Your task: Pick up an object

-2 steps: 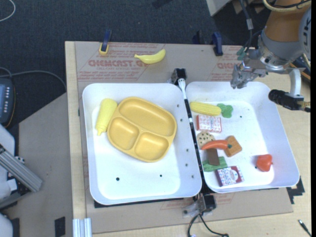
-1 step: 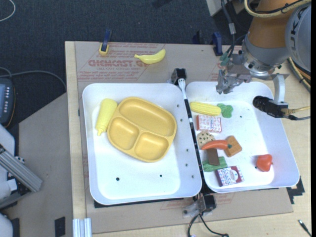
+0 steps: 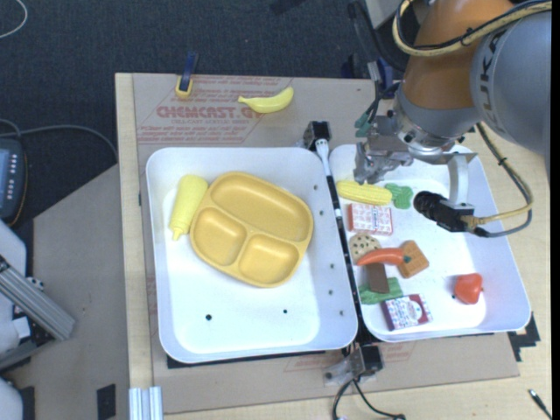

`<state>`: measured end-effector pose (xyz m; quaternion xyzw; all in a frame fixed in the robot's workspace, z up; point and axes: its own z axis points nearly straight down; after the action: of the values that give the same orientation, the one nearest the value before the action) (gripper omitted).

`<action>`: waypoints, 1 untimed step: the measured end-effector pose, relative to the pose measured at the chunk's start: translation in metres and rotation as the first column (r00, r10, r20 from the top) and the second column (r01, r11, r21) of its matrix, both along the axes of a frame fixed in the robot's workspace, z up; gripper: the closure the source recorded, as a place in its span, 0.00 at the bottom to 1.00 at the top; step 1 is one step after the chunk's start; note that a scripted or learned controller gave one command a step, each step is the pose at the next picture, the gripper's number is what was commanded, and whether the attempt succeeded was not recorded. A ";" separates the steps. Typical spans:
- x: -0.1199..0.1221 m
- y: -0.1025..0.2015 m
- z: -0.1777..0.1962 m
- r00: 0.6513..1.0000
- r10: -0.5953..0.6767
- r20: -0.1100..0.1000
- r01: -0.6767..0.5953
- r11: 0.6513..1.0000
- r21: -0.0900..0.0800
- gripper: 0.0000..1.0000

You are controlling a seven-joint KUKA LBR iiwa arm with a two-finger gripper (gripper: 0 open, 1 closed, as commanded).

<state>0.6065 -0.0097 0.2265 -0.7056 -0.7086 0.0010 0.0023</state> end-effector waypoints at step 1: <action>-0.022 0.050 -0.011 1.000 0.000 0.000 0.000 1.000 0.000 1.00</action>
<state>0.5849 0.0400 0.2159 -0.7056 -0.7086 0.0011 0.0023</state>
